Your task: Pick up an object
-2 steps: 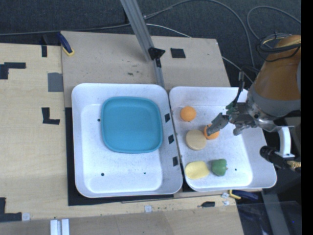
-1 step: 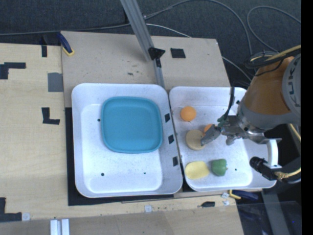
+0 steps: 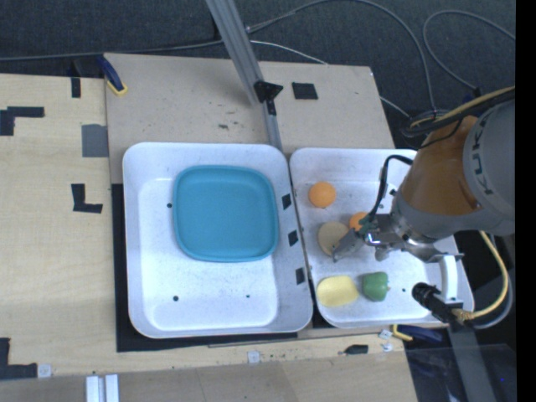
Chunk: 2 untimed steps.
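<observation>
— Blue plate (image 3: 224, 213) fills the left bin (image 3: 142, 308). And the right bin (image 3: 335, 162)?

— An orange ball (image 3: 322, 194) near its far edge, a yellow piece (image 3: 337, 291) and a green piece (image 3: 375, 286) by its near edge. The claw (image 3: 345, 244) hangs mid-bin over a tan object (image 3: 329, 236); released or clenched, I cannot tell.

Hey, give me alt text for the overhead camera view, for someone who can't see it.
A grey and orange robot arm's gripper hangs over a tan rounded object in the right white bin, among an orange ball, yellow lemon-like fruit and green fruit. The left white bin holds a square blue plastic plate.
</observation>
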Each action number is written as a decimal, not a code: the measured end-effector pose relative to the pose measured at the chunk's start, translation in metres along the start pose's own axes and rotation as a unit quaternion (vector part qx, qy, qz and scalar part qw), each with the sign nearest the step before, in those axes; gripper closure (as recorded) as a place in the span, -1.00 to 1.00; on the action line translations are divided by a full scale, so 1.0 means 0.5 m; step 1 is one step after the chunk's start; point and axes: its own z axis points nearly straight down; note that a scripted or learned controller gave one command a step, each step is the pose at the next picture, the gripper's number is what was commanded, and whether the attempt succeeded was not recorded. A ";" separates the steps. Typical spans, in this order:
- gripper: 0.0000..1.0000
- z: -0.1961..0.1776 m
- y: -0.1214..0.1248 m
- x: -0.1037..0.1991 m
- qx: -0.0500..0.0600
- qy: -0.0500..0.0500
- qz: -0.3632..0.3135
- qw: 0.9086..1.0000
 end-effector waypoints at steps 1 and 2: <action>-1.00 0.102 0.001 0.000 -0.002 0.000 0.000 1.000; 1.00 0.077 0.001 -0.001 -0.003 -0.001 0.001 1.000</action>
